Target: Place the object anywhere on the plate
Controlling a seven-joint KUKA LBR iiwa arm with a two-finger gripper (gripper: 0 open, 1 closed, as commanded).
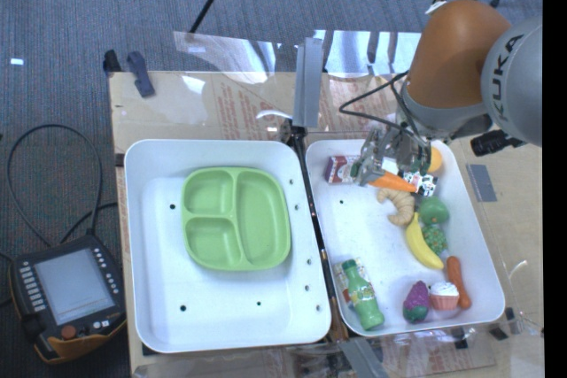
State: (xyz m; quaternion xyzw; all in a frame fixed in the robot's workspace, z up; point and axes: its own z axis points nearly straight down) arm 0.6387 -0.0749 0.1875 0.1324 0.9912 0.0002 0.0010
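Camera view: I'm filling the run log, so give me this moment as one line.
gripper: over right bin, at carrot | green plate: left bin, no object on it | place: not done

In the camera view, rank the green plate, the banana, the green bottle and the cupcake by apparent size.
Largest to smallest:
1. green plate, by far
2. banana and green bottle, too alike in length to rank
3. cupcake, the smallest

The plate (pixel 236 218) is light green with three compartments, lying flat in the left bin, toward its upper middle. The carrot (pixel 391 183), orange and slim, lies roughly level at the top of the right bin, right under the gripper (pixel 387 162).
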